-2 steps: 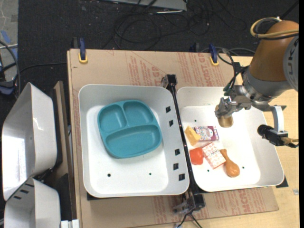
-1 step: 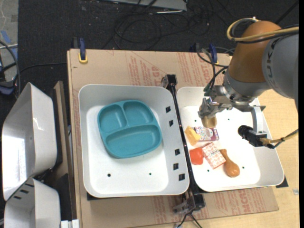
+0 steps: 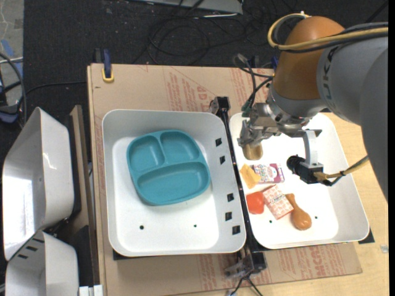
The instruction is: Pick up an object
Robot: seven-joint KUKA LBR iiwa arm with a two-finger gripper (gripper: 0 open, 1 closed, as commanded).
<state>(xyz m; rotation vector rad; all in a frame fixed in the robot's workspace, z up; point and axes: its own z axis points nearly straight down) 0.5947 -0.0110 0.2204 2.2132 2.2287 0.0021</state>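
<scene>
- While the claw [image 3: 251, 142] is hanging low over the right bin [image 3: 345, 184], a small tan object [image 3: 251, 151] is sitting under its tips; whether it is gripped, I cannot tell.
- Just beside it are lying a yellow-and-pink packet [image 3: 262, 174], a red piece [image 3: 255, 202] and a brown pear-shaped toy [image 3: 299, 216].
- The left bin [image 3: 117, 165] is holding a teal divided plate [image 3: 168, 166].
- Judging by this, the grasp step is in hand; the next move is calling for a firm closing, then a straight lift.

One fixed camera looks down from above at a slant, at moderate range. It takes in the whole bench [image 3: 154, 79], both white bins [image 3: 117, 184] side by side, and dark floor beyond. The arm [image 3: 345, 60] enters from the right.
</scene>
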